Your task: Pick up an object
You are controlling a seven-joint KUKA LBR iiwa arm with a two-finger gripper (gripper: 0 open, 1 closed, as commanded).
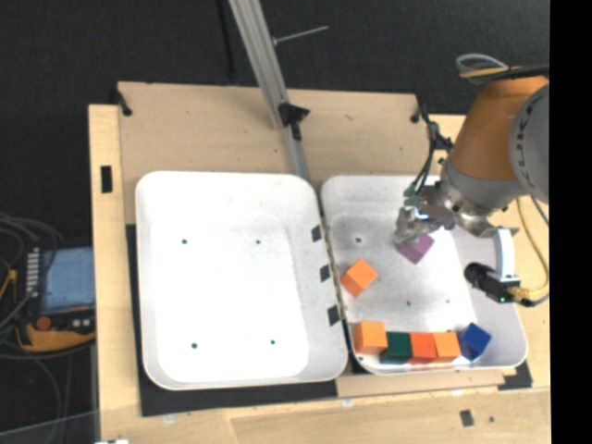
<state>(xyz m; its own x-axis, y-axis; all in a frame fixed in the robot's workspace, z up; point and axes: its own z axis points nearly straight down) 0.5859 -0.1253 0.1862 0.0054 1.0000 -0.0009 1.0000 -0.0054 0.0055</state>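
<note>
Far off to the left of the fingers, beyond the desk (106, 248) edge, a blue-screened handset (63, 285) lies among dark cables on the floor. Next comes the left bin (157, 202), a shallow white tray well away from the fingers on their left side. A grey metal rail (264, 54) slants down from the top of the view and ends at the seam between the two trays, up and to the left of the fingers.

The right bin (347, 197) holds everything else. A loose orange cube (360, 277) sits tilted, down and to the left of the fingers and apart from them. Along the near wall, well below the fingers, stands a row of blocks touching one another: an orange block (371, 335), a green block (399, 345), a second orange block (424, 345), a lighter orange block (447, 343) and, at the right end, a blue block (474, 339) turned at an angle.

The gripper (413, 236) hangs over the upper middle of the right bin, the grey arm (504, 146) with its orange band reaching in from the right. A purple block (415, 246) sits right at the fingers' tips and appears to be clasped between them, though the blur there makes the contact hard to confirm; whether it is lifted off the bin floor cannot be told.
</note>
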